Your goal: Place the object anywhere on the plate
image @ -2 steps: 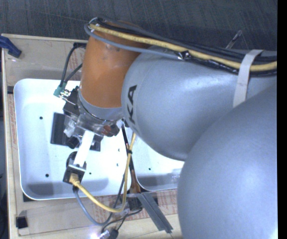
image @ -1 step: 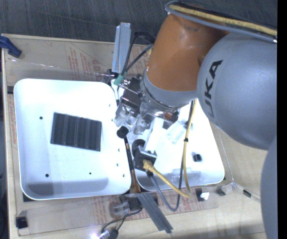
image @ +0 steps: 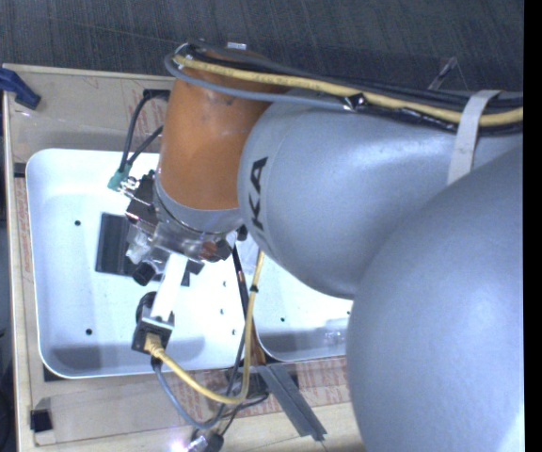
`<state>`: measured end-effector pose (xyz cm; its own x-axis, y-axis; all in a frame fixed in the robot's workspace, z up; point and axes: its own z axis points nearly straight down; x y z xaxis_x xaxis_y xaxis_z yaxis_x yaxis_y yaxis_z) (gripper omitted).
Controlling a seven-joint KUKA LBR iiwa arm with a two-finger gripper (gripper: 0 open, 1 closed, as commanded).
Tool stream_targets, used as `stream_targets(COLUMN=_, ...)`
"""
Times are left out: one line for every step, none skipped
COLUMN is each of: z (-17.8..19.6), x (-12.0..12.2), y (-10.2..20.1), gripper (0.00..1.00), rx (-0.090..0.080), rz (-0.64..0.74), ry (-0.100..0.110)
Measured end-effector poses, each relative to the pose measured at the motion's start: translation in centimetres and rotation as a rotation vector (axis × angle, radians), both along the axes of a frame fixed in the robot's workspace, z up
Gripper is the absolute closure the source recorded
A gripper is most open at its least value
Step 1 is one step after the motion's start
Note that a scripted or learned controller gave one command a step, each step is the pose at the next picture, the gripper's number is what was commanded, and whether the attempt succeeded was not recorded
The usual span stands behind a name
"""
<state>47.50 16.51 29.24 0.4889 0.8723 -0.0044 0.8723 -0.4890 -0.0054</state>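
Robot arm [image: 393, 252] leans low over a white bin [image: 64, 290] on the wooden bench [image: 83, 111].

The grey arm, its orange band [image: 205, 149] uppermost, reaches in from the view's right and sets its gripper [image: 147, 248] above the floor of the bin at the view's left. A black rectangular object [image: 111, 243] lies flat on that bin's floor, just beside the gripper on its left in the view. Whether the two touch cannot be told, nor whether the gripper is wide, narrow or holding anything. A corner of the second bin [image: 299, 342] shows under the arm.
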Motion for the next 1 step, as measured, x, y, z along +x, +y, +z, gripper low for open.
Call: stream_targets(z=4.65, x=3.75, y=-6.01, gripper=1.0, rx=0.001, rz=-0.192, ry=-0.004)
